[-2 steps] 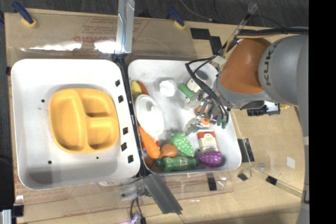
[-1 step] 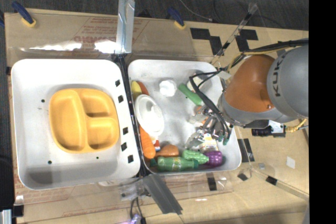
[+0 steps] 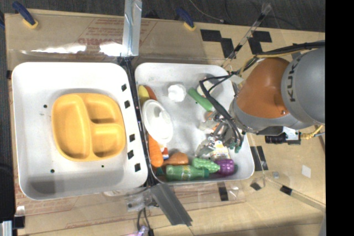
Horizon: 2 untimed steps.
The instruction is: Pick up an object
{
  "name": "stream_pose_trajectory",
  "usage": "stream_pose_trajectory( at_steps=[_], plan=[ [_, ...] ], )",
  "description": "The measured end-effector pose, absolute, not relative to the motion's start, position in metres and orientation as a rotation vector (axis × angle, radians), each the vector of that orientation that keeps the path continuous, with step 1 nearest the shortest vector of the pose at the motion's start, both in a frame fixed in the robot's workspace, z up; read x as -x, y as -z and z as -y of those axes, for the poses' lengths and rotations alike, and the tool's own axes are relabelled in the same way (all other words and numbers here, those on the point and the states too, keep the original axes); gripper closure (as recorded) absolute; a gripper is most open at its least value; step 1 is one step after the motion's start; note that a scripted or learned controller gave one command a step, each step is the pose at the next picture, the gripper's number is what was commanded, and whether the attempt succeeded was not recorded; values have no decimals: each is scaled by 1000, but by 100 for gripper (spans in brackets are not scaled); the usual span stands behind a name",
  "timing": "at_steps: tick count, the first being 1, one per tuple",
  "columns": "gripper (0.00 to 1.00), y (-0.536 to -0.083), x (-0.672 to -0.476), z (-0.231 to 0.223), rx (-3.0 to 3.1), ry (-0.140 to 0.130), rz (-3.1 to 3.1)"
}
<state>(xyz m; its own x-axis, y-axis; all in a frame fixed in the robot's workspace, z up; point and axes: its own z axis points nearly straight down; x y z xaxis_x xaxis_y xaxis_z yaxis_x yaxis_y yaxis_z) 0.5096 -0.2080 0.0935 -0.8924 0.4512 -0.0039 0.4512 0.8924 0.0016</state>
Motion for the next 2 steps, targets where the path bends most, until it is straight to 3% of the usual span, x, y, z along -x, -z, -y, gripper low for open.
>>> stream_pose_trajectory(
  at_steps=[1, 2],
  plan=[
    [0, -98, -486, 210, -807, 2, -3009],
    [0, -98, -486, 209, -757, 1, -3022]
  ],
)
